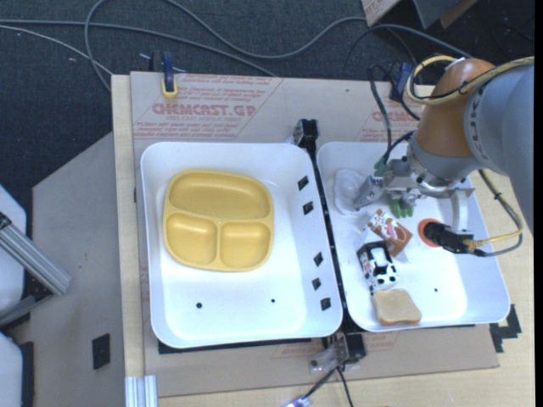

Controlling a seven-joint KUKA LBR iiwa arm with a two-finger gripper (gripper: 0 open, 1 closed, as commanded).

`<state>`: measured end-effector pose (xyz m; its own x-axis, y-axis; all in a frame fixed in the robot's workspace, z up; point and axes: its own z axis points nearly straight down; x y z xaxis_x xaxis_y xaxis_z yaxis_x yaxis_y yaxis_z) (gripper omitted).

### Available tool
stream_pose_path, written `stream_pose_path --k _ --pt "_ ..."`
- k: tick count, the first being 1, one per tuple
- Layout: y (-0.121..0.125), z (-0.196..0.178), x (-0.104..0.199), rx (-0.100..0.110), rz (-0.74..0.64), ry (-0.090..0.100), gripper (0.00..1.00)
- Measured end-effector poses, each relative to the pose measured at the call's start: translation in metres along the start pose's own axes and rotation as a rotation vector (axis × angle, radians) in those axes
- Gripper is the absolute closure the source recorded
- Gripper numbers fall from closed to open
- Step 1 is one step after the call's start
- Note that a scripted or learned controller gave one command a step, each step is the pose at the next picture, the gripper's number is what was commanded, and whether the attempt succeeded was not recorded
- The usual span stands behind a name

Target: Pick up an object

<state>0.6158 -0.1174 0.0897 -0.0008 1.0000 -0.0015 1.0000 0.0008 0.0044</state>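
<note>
1. Objects for picking lay in the right bin [488, 299]: a cow-patterned toy [377, 270] and a bread piece [397, 307] below the fingers.
2. Gripper [392, 189] hovered low over a red-white packet [388, 227]; finger state could not be told.
3. Approach step, seemingly; next called for descending and closing.

Arm [509, 113]: showing a smooth, rounded grey shell.
Band [448, 113]: wrapping the wrist in glossy orange.
Cable [420, 75]: looping yellow beside the band.
Gripper [386, 185]: showing grey metal parts.
</note>
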Motion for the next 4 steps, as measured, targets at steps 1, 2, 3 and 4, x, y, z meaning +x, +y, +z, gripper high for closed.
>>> stream_pose_path --k 1,2,3,4 --pt "0.003 -0.015 -0.003 -0.014 0.001 -0.007 1.00" --pt "0.012 -0.075 0.004 -0.003 -0.001 0.001 1.00" --pt "0.018 -0.140 0.002 -0.005 -0.001 0.000 1.00" --pt "0.019 -0.176 0.002 -0.002 0.000 0.001 1.00"
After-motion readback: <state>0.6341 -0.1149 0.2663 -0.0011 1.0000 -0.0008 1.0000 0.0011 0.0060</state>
